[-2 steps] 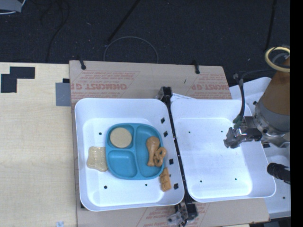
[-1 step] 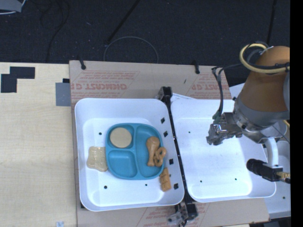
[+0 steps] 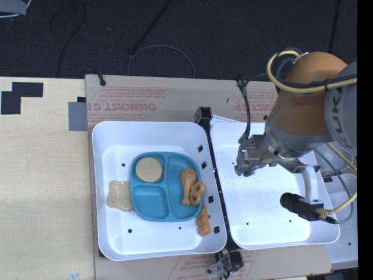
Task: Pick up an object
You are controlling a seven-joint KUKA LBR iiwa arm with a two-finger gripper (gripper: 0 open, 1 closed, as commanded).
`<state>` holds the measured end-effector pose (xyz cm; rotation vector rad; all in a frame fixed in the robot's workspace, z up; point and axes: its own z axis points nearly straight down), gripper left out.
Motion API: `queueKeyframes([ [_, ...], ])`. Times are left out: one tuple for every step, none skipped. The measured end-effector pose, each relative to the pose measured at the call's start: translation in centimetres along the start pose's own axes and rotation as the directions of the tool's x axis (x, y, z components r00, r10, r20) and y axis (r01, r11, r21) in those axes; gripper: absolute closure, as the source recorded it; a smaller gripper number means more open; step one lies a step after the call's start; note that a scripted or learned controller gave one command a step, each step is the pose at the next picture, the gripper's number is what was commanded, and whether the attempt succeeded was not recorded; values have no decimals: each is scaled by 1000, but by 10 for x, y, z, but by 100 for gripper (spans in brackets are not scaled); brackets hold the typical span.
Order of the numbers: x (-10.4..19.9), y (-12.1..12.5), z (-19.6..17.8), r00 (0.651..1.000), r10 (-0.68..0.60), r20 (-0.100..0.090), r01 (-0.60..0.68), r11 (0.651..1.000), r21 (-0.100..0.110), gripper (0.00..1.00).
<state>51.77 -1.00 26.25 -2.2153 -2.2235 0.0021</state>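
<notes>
Approach step, nothing lifted. Gripper (image 3: 245,163) hangs over right bin (image 3: 274,232), near its left wall; open or closed, cannot tell. Objects sit in left bin (image 3: 111,136): tray (image 3: 157,206) mid-floor, pretzel (image 3: 191,186) along its right edge. Next move calls for crossing the divider and descending.

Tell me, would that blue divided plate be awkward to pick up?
Probably. The blue plate looks stiff, so it shouldn't flop. Its low, rounded rim offers little grip. The round cracker and pretzel lying in it would likely slide off if it tilts.

The bench (image 3: 41,174) bears two white bins (image 3: 111,139) side by side.
</notes>
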Motion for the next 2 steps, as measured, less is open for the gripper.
queueKeyframes([
  [53, 1, 19, 1000, 1, 0, -1, 1000, 3, 100],
  [115, -1, 23, 1000, -2, 0, 2, 1000, 2, 100],
])
